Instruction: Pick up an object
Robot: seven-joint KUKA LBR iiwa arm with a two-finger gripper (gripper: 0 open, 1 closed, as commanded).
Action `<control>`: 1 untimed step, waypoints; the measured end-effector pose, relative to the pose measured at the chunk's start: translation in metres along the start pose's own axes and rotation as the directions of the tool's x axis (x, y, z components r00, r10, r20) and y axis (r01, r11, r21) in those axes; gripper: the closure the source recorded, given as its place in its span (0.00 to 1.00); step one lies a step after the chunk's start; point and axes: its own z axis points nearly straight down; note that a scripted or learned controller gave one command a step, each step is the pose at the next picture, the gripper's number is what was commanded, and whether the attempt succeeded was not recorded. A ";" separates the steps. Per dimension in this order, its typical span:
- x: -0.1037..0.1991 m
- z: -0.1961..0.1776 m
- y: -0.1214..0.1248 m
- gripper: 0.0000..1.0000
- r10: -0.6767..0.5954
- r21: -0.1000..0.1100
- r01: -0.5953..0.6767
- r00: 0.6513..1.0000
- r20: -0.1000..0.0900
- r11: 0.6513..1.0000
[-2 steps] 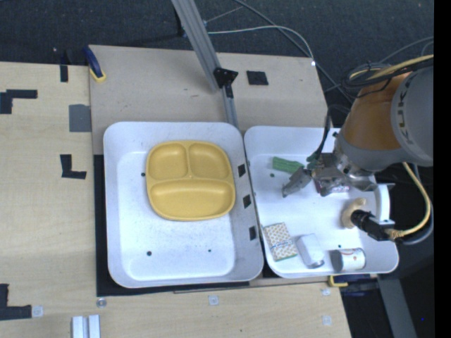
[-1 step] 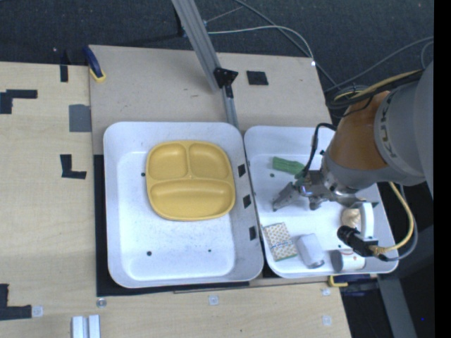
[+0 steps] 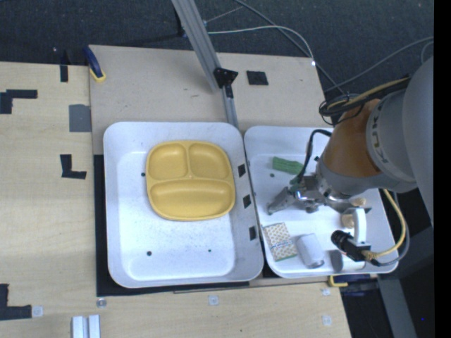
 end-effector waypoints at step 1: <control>0.001 -0.013 0.002 1.00 -0.002 -0.007 0.002 1.000 -0.001 1.000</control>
